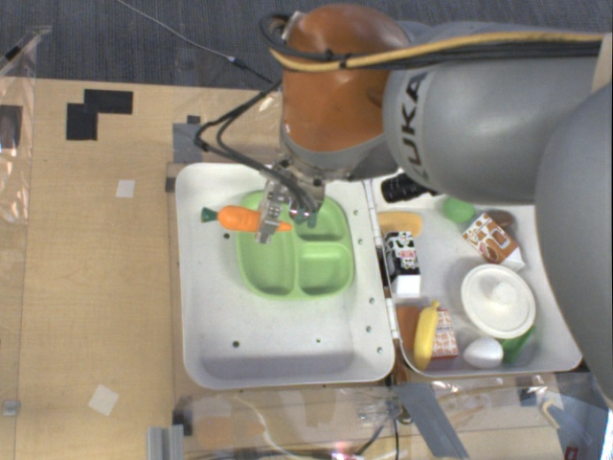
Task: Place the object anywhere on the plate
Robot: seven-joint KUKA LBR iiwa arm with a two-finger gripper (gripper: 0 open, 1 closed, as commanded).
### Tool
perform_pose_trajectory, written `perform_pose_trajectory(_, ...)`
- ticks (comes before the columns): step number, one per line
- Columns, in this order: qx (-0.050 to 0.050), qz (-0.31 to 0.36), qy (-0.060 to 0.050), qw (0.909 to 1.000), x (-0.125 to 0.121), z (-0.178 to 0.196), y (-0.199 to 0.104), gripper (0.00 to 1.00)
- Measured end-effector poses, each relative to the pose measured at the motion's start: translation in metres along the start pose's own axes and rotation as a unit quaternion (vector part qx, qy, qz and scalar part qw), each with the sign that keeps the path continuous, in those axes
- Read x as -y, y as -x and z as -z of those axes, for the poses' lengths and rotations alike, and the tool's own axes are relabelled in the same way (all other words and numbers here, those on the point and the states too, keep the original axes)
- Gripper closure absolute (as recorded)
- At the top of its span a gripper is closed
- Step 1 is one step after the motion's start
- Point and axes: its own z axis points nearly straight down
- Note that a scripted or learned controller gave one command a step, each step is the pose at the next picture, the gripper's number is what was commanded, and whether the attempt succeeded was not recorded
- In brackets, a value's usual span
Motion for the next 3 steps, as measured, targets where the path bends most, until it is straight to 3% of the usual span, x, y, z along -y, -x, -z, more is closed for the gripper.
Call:
perform_pose_trajectory(1, 0.004, -0.002, 0.001, 1.0, 0.002, 0.004, 0.003, 0.0)
perform_pose_trajectory(2, 0.004, 0.198, 0.001, 0.9802, -0.041, -0.027, 0.036, 0.0)
perform_pose_trajectory(3, 0.008, 0.16, 0.003, 0.987, -0.041, 0.024, 0.03, 0.0)
